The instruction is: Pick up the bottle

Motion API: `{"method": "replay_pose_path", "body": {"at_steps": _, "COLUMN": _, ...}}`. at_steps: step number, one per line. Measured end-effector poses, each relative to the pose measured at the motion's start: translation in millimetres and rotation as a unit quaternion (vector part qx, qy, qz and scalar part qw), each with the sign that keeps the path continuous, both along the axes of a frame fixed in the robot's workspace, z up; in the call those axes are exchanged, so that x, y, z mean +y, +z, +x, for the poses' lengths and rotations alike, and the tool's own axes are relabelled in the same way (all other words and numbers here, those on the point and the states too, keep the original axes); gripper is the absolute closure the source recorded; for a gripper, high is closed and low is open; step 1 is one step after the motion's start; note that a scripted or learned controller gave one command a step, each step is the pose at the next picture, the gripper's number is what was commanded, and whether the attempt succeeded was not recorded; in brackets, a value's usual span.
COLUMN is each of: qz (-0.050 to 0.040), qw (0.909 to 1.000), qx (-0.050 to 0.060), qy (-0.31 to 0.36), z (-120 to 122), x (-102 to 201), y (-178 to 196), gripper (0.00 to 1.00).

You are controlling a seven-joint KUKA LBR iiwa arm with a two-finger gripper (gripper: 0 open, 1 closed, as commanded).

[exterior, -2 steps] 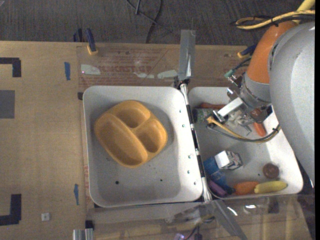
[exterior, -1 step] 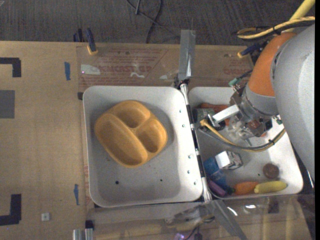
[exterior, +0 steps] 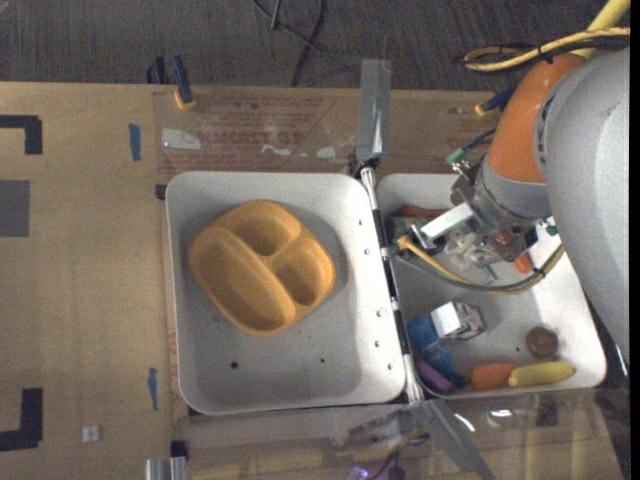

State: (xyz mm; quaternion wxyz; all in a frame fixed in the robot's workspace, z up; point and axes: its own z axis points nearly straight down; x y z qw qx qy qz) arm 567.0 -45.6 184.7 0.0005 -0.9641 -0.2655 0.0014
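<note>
the grey gripper (exterior: pixel 487 246) hung over the right shallow white bin (exterior: pixel 505 343), toward its far edge. what seemed a clear plastic bottle (exterior: pixel 468 256) lay beneath it. whether the gripper was spread or closed, i could not tell.

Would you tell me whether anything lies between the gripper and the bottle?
Nothing visible does: the gripper hangs over the right bin, and the blue bottle lies below it in view, bare floor between.

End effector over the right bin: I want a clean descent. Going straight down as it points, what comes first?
Likely the floor of the right bin beneath the end effector; the small white object lies lower in the view, off that line. Depth is unclear.
</note>
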Motion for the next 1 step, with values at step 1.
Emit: {"method": "replay_pose_path", "body": {"at_steps": 1, "qz": 0.0001, "qw": 1.0000, "qx": 0.000, "qy": 0.000, "z": 0.0, "x": -0.2, "y": 0.0, "gripper": 0.00}}
